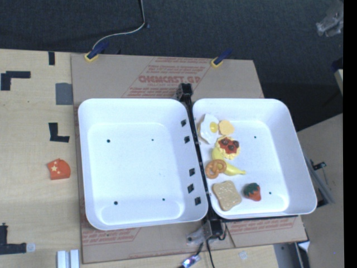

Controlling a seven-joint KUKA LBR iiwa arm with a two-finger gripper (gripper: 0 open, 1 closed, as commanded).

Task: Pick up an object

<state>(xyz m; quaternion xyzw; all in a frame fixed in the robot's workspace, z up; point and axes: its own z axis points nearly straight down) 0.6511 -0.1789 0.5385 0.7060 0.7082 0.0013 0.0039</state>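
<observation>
The right bin (276, 149) holds several toy foods along its left side. A white fried egg (208, 128) lies next to an orange disc (226, 128). Below them sits a yellow piece with red topping (227, 146). Further down, a brown pretzel (214, 168) touches a yellow banana (234, 171). A slice of toast (226, 195) and a red strawberry with a green top (252, 191) lie near the front wall.
The left bin (134, 161) sits beside the right one, joined by a black-clipped seam (191, 149). An orange-red block (59, 169) lies on the bench to the left. A blurred grey shape (329, 21) hangs at the top right.
</observation>
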